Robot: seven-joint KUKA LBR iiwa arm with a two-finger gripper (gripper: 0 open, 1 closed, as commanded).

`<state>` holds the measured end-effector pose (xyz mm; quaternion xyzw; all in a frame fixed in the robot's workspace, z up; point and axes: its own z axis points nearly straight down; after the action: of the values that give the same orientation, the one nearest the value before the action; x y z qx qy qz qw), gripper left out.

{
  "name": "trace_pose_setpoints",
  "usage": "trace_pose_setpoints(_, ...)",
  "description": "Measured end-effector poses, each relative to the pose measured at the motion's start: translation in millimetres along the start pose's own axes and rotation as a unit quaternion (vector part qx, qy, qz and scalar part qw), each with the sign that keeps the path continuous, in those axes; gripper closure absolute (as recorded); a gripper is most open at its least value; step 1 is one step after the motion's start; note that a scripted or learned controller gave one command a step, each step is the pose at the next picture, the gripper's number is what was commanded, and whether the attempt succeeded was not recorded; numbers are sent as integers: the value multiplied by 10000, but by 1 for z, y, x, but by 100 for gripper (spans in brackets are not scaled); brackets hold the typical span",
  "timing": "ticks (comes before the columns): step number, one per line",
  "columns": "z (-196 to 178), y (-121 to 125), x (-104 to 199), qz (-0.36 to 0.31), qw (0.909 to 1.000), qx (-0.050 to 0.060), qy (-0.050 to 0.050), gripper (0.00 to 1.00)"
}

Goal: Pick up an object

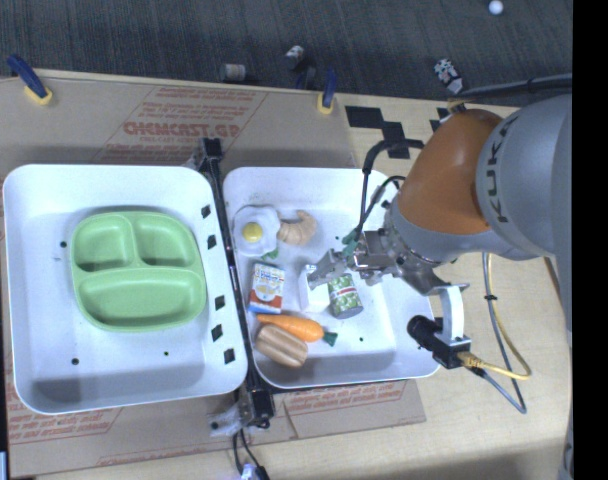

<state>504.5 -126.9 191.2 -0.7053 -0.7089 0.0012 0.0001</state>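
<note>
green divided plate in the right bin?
No, the green divided plate lies in the left bin, while the right bin holds the carrot and other toy foods.

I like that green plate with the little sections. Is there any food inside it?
No food shows in the green plate; its three sections look bare. It lies in the left bin. Whatever is beneath the plate is covered.

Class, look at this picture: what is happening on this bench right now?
A grey and orange robot arm reaches in from the right over the right bin, its pincer low among toy foods. It sits just above a small green packet. A carrot, bread roll, fried egg and croissant lie nearby. The left bin holds a green divided tray.
</note>
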Motion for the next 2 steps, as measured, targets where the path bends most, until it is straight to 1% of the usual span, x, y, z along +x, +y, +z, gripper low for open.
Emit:
trace_pose_setpoints(1, 99, 23, -31, -7, 10000, -10, 2, 0)
trace_pose_setpoints(2, 88, 24, -31, -38, 10000, -5, -2, 100)
